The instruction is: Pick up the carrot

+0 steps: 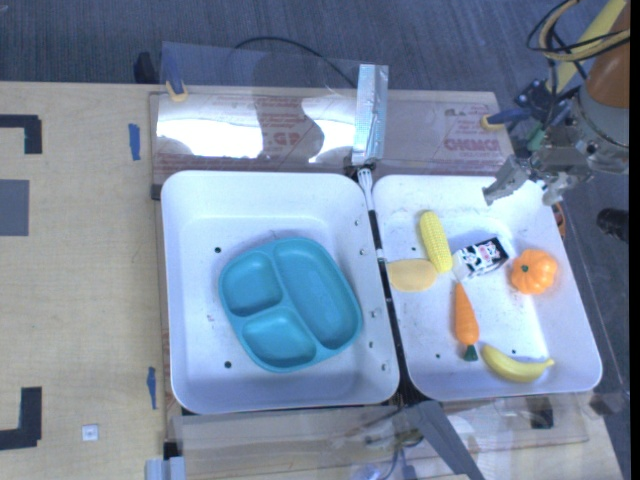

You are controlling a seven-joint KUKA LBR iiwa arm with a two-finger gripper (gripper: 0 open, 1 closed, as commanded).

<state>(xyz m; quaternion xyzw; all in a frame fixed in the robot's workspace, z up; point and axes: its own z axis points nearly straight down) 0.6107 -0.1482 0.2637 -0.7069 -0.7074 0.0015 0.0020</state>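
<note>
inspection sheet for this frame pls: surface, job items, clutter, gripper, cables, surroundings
Surface: two shallow white bins side by side on the bench; left bin, right bin.
Job's things: carrot lies in the right bin, green end toward the near rim, between the potato and the banana, untouched.
Clutter: right bin also has corn cob, potato, small black-and-white carton, small pumpkin, banana. Left bin has a blue divided plate.
Grippers: gripper hangs over the right bin's far right corner, away from the carrot, holding nothing.
Cables: yellow and black cables looped at the arm; thin black cable behind the bins.
Surroundings: clear panel behind the bins; tan bench with black marks at left.
</note>
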